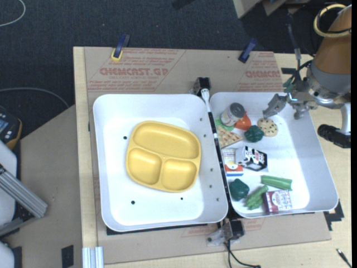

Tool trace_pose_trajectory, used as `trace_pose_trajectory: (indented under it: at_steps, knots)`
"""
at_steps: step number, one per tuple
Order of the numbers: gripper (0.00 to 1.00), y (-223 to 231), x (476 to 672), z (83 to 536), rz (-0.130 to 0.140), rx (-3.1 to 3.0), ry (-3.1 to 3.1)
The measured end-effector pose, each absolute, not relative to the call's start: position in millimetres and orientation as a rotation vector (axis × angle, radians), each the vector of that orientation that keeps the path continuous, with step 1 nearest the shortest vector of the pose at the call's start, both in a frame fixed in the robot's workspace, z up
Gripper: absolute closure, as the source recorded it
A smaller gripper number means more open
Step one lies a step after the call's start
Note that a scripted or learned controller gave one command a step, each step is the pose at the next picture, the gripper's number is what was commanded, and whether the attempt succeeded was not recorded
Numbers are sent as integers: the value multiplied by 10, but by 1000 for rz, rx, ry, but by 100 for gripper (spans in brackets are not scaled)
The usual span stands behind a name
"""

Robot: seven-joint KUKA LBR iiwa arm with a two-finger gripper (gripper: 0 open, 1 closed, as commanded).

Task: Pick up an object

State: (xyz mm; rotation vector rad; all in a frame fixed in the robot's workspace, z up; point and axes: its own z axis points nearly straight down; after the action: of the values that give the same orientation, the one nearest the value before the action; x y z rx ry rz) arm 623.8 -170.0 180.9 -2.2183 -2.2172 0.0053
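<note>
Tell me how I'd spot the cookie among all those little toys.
Look in the right bin, the crowded one, toward its far end. Just below the gripper lies the cookie: a small round tan disc with dark specks, flat and pale next to the green lump.

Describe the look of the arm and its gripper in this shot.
The arm has an orange-tan rounded segment with a pale ring on top, above a grey metallic wrist. Dark cables run beside it. The gripper is a slim grey metal piece reaching out from the wrist.
</note>
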Motion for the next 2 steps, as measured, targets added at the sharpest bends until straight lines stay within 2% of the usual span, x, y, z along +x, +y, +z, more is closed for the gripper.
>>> trace_pose_trajectory:
  at_steps: [2]
  knots:
    - [0, -1629, 6326, 847, 0, -2220, -2223]
